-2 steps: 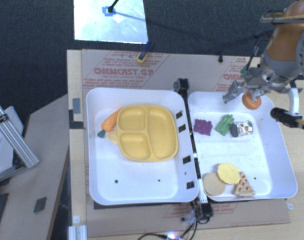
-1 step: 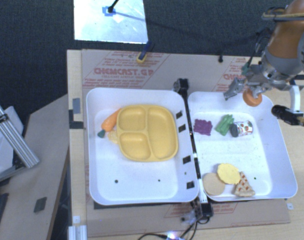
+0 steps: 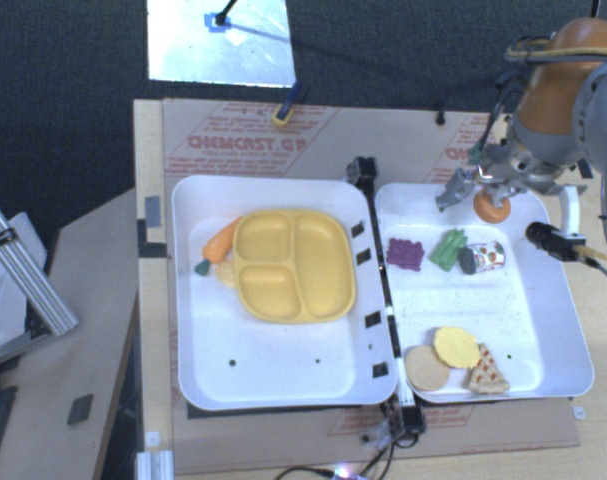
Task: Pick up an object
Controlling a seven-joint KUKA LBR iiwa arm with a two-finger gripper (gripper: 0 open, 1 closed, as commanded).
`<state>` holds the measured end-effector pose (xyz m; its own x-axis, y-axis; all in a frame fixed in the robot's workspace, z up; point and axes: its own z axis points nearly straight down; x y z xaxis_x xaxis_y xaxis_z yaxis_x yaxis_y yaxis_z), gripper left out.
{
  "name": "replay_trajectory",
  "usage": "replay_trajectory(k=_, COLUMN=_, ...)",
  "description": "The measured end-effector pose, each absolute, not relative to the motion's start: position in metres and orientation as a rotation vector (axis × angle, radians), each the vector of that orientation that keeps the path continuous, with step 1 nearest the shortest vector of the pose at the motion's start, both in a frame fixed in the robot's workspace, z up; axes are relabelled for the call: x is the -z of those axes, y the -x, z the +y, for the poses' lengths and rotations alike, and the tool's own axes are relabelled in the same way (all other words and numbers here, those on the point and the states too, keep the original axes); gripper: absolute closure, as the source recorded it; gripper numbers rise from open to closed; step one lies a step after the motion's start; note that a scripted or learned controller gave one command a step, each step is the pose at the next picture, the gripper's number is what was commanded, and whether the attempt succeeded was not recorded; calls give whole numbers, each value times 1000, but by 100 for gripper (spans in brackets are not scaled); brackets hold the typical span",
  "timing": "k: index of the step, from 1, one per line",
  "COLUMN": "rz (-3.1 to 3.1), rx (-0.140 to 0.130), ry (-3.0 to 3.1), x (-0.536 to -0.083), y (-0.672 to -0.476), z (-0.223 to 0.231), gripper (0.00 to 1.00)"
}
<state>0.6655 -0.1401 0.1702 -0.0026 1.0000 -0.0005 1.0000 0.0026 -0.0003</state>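
Note:
My gripper [image 3: 465, 187] hangs over the far edge of the right bin [image 3: 553, 308], reaching in from the upper right. A small orange fruit [image 3: 493, 208] lies just to its right, partly under the wrist. Nearer the camera lie a green vegetable [image 3: 447, 249], a small can on its side [image 3: 483, 258] and a purple bunch of grapes [image 3: 405, 254]. At the bin's front sit a yellow round piece [image 3: 456, 347], a tan cookie [image 3: 426, 368] and a pizza slice [image 3: 487, 372]. Nothing shows in the gripper's hold.
The left bin [image 3: 198, 358] holds a yellow divided plate [image 3: 288, 266], with a carrot [image 3: 220, 240] against its left rim. A black-clipped divider [image 3: 376, 268] runs between the bins. Brown cardboard [image 3: 253, 140] lies under both.

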Motion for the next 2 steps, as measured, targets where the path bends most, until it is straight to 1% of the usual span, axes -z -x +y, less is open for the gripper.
replay_trajectory(k=1, rz=2229, rx=2, ry=-2218, x=-111, y=-665, z=-131, gripper=0)
replay_trajectory(k=2, rz=2228, rx=13, ry=-2224, x=-91, y=-665, z=-134, gripper=0)
